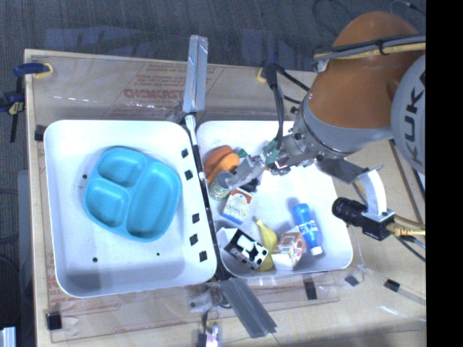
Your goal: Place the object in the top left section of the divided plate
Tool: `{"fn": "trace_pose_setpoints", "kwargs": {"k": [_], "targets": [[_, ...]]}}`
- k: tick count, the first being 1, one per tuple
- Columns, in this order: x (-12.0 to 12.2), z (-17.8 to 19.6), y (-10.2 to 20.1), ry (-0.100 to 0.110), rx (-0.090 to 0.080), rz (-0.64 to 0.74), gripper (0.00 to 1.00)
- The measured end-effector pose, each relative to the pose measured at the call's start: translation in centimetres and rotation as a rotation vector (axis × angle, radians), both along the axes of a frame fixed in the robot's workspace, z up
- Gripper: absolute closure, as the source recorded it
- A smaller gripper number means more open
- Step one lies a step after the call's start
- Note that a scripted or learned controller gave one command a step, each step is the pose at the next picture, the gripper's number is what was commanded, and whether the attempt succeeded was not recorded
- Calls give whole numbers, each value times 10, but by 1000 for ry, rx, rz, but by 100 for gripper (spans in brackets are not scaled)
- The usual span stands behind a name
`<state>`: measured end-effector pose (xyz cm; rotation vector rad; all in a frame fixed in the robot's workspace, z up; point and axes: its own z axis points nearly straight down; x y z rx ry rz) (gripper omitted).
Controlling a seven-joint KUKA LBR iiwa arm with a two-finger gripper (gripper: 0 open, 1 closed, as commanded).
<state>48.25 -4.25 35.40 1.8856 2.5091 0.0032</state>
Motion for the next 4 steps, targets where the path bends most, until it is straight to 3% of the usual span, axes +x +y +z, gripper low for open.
{"fn": "trace_pose_setpoints", "kwargs": {"k": [1,2,3,4], "targets": [[36,-52,44,5,-1,128,0],[-6,-80,55,6,-1,68,0],[21,35,84,4,0,-478,0],[5,72,126,5,0,-865,0]]}}
